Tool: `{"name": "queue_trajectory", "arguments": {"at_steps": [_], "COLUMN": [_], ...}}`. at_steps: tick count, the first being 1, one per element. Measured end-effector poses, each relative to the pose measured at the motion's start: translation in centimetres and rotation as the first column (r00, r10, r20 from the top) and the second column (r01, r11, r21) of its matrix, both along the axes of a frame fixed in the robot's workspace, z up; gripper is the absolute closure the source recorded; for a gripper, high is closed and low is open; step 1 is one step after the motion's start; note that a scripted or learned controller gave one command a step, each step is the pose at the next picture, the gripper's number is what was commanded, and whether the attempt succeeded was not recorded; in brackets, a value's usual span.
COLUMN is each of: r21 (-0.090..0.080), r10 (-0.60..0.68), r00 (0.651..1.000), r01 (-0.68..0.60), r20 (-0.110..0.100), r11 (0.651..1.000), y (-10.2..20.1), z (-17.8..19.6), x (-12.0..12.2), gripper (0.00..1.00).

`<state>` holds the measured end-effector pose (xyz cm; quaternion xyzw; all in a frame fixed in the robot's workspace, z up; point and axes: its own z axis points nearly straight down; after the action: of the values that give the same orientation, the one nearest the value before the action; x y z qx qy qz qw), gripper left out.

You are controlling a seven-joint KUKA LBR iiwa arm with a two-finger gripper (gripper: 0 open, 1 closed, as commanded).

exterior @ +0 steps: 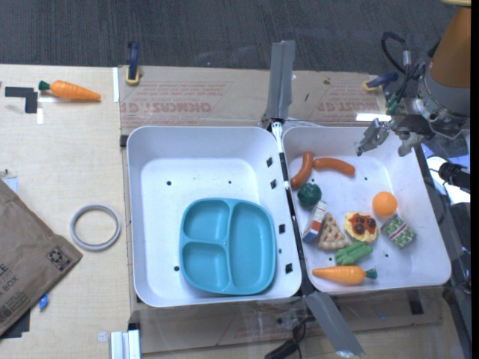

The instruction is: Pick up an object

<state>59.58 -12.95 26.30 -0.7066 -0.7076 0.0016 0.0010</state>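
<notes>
My gripper (pixel 388 142) hangs over the far right corner of the right bin (pixel 430 256), open, with nothing between its fingers. Below it in that bin lie two sausages (pixel 334 166), a dark green ball (pixel 309 194), an orange ball (pixel 384 203), a small carton (pixel 316 219), a pizza slice (pixel 330 234), a fruit tart (pixel 361 226), a green box (pixel 398 232), a pea pod (pixel 353 253) and a carrot (pixel 343 274). The nearest items, the sausage and the orange ball, sit apart from the fingers.
The left bin (pixel 150 163) holds a blue divided plate (pixel 228 245). On the bench to the left are another carrot (pixel 71 90), a tape ring (pixel 95 226) and a cardboard box (pixel 22 253). A grey divider bar (pixel 281 81) stands between the bins at the back.
</notes>
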Motion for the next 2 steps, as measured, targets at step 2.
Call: {"name": "queue_trajectory", "arguments": {"at_steps": [2], "r21": [0.0], "r10": [0.102], "r00": [0.995], "r01": [-0.102], "r20": [0.002], "r11": [0.995], "y": [-3.5], "z": [-9.7], "x": [5.1], "gripper": [0.0]}}
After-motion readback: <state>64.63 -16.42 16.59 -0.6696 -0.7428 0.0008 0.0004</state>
